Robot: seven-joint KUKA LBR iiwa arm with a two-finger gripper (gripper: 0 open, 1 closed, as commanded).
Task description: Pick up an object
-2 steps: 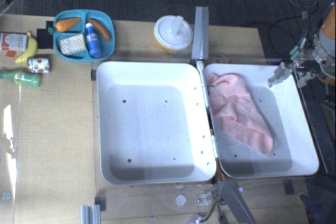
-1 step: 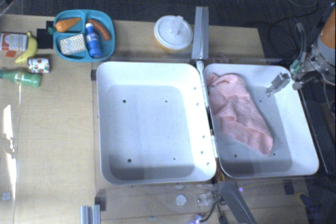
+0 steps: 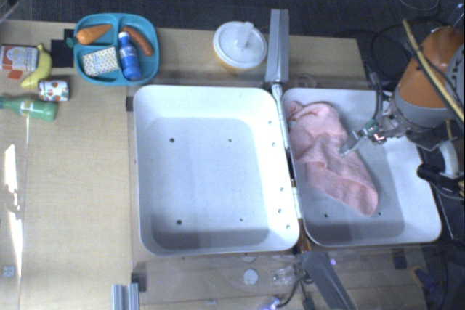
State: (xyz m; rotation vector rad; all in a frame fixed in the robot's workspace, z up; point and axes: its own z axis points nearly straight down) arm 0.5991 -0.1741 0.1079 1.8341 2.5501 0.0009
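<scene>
Cloth [image 3: 330, 160], pink and crumpled, lies in the right bin [image 3: 414, 225], its long axis running from upper left to lower right. My gripper [image 3: 354, 142] is just at its right edge; the finger state I cannot tell.

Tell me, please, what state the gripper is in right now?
Gripper: over the right bin, at the pink cloth's edge; open or shut cannot be told.
</scene>
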